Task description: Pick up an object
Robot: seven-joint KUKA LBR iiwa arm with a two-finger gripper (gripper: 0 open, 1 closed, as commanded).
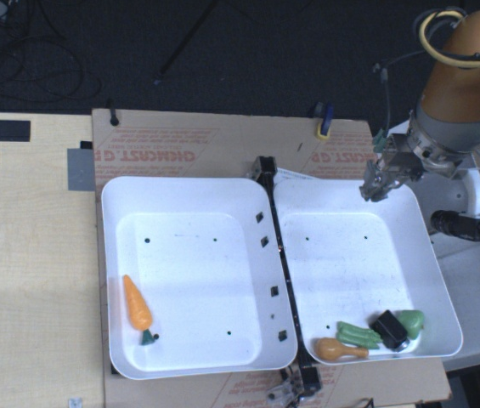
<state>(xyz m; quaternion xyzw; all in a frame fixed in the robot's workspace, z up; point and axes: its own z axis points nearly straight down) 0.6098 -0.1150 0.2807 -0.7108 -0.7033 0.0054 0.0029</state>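
An orange toy carrot (137, 304) with a small green top lies near the front left corner of the left bin (184, 195). In the front right corner of the right bin (350, 228) lie a green bean pod (358, 335), an orange-tan pear-shaped toy (340, 350), a black block (389, 329) and a green rounded toy (410, 320), all close together. My gripper (374, 189) hangs above the right bin's back right corner, far from those things, with nothing seen between its fingers.
The two white bins sit side by side on a cardboard sheet (223, 147), joined by a black divider strip (275, 253). A wooden bench top (27, 262) extends to the left. Cables lie on the dark floor behind.
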